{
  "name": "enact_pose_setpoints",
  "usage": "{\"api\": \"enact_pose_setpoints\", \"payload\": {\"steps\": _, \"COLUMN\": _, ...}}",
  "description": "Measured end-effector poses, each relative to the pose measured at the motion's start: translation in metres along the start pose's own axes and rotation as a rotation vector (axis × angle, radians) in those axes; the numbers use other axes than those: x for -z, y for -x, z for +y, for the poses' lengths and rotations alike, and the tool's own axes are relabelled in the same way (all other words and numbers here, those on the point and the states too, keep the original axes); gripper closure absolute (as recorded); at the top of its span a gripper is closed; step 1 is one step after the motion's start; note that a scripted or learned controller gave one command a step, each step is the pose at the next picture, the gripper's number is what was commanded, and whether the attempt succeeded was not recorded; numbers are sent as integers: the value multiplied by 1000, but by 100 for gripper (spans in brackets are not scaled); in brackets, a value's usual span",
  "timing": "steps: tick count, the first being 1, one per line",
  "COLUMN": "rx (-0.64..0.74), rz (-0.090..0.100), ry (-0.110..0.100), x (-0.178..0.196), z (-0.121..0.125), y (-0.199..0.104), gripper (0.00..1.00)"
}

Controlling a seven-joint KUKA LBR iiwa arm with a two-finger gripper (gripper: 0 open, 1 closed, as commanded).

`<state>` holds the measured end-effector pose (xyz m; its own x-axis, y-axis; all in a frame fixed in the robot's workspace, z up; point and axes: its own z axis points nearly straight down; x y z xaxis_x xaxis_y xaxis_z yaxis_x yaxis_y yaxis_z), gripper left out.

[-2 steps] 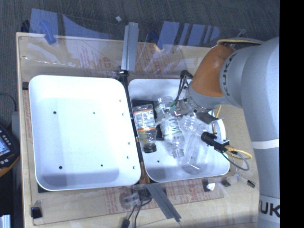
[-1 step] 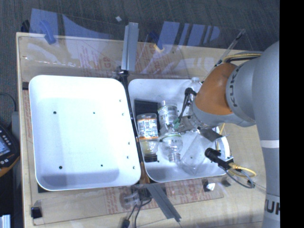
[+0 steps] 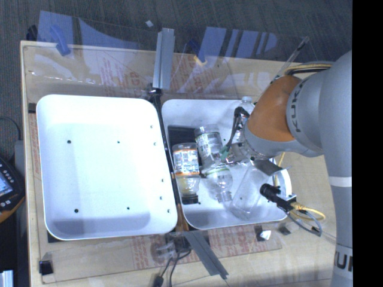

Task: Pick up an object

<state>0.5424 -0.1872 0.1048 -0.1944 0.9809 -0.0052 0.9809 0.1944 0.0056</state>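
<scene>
The gripper is low in the right bin, just beside the clear bottle and the jar. I cannot tell its state.

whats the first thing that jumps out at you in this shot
The big grey arm with its orange band reaches in from the right and hangs over the right bin. That bin holds a jumble of clear plastic bottles and an orange-labelled jar near its left wall. The left bin beside it shows plain white floor.
</scene>
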Motion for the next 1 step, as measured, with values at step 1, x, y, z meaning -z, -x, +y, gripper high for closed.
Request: {"api": "enact_pose_setpoints", "payload": {"steps": 1, "rx": -206, "rz": 5, "ry": -9, "x": 83, "z": 60, "y": -2, "gripper": 100}}
